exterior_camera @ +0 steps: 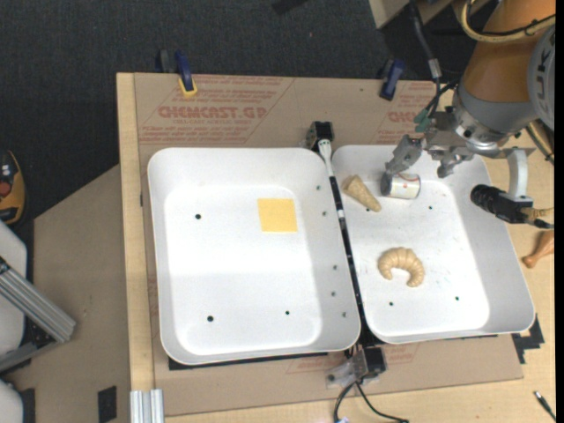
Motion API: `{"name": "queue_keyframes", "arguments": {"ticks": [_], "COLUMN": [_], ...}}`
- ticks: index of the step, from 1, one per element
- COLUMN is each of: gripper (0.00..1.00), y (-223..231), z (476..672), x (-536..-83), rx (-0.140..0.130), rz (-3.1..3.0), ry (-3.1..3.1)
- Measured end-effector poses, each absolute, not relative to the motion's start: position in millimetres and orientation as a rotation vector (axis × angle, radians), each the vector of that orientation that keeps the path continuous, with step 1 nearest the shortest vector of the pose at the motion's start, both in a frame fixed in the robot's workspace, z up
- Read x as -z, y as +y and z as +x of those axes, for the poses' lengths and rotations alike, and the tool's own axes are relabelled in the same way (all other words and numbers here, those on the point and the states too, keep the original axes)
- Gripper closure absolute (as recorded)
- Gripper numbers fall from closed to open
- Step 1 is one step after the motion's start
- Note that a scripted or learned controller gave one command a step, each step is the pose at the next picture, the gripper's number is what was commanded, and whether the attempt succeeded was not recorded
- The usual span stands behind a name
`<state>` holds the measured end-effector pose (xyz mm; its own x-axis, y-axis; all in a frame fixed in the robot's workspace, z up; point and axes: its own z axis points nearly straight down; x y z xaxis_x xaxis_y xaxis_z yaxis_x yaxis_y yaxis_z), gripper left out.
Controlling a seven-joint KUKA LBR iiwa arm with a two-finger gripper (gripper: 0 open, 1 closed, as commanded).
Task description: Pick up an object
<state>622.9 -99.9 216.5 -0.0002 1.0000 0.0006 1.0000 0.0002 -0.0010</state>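
The grey arm with its orange band [515, 25] reached in over the far right corner of the bench, its two-finger gripper [421, 161] lowered above the far part of the right shallow white bin [493, 289]. Its fingers stood apart, one dark finger [398, 161] touching or just over a small white cylinder with a reddish end [405, 186] that lay on its side on the bin floor; nothing was clamped between them. Just beside the cylinder, toward the bin's left wall, lay a tan cone-shaped pastry piece [362, 193]. A pale curled croissant [403, 265] sat near the bin's middle. In the left white bin [176, 263], a flat yellow square [277, 215] lay toward its far side.
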Motion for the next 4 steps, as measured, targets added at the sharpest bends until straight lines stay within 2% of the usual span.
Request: {"name": "queue_keyframes", "arguments": {"ticks": [1,2,4], "gripper": [0.00,0.00,0.00], "y": [-97,-97,-97], "z": [608.9,653.6,656.0], "x": [-77,-79,-79], "rx": [-0.008,-0.044,-0.051], "rz": [-2.216,-2.206,-2.205], "ry": [-2.214,-2.188,-2.181]}}
